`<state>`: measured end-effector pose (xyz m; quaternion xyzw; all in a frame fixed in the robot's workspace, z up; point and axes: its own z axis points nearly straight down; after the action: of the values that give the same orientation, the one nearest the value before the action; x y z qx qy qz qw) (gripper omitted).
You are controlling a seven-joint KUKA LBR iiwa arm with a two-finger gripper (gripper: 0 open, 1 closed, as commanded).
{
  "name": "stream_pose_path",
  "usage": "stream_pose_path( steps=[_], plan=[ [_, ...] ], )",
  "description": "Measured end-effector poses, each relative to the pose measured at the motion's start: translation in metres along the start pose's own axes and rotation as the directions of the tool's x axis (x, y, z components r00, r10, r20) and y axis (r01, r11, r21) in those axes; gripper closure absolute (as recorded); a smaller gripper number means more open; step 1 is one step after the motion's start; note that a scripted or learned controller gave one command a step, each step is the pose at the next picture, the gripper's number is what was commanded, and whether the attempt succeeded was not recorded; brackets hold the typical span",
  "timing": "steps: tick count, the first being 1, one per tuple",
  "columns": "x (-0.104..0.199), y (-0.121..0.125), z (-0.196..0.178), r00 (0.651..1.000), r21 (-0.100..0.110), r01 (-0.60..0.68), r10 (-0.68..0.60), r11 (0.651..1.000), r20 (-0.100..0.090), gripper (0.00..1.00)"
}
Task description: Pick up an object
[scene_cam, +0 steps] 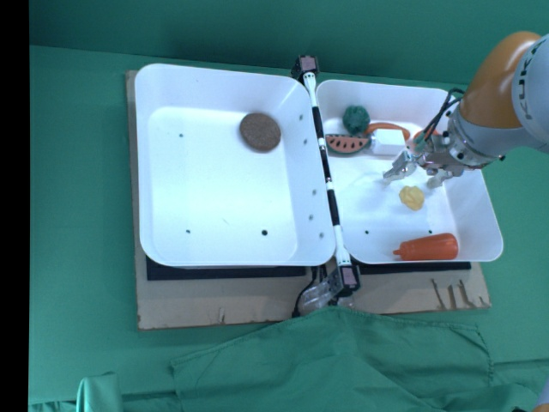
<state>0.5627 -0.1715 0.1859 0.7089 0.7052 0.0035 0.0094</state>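
Lying nearest in the right bin [480,221]: smooth orange carrot [426,247]. Beyond, lumpy yellow piece [413,197]. Just above it, metal gripper [418,173], fingers spread apart, nothing between. Farther: watermelon slice [346,143], bumpy green ball [356,118]. Left bin [171,101]: rough brown disc [260,132].

Single fixed cam above the desk [77,187], tilted down at a slant, mid-range. Both white bins [171,101] fully in frame; arm [506,93] entering from right.
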Motion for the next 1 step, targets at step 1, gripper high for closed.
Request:
stream_pose_path(
  steps=[1],
  plan=[
    [-0.0176,-0.0326,-0.0005,1.000,-0.002,0.000,0.000,1.000,-0.001,0.00]
  ],
)
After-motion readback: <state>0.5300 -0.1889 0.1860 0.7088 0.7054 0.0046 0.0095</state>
